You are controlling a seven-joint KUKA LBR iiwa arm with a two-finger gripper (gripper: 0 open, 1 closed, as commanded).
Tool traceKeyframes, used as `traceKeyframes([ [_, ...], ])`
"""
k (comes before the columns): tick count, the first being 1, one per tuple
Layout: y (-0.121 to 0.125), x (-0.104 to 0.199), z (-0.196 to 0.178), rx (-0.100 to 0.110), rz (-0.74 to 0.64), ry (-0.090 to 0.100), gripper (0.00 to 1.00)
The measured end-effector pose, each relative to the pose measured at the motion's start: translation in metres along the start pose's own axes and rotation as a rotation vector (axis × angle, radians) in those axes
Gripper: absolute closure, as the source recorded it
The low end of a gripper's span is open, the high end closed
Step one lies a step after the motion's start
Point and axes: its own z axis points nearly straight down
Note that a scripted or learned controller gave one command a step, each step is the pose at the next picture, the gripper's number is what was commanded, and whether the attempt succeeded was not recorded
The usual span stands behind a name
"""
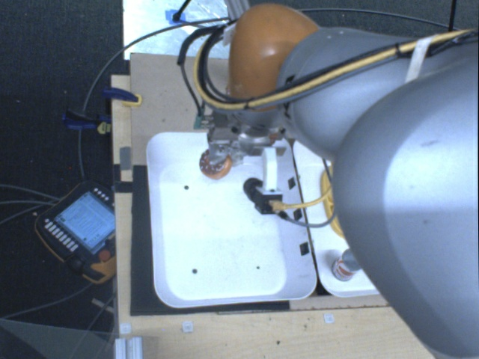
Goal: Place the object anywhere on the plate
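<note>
Look, operator: big grey arm leans over left bin. Gripper hangs low at bin's top edge, right on small brown round object. Object sits just under gripper tip, maybe pinched, maybe only touched; you can't tell how gripper stands. Arm hides much of right bin, so plate likely there. Small red-and-white thing peeks out in that bin.

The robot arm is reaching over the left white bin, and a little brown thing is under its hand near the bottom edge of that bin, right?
Not quite. The small brown object sits near the top edge of the left white bin, not the bottom. The camera view shows it just under the gripper, with the grey arm reaching over that bin as you said.
</note>
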Motion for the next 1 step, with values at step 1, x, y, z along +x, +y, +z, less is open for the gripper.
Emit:
traceKeyframes([
  [1, 0.0006, 0.0004, -0.0002, -0.001, -0.002, 0.0, 0.0],
])
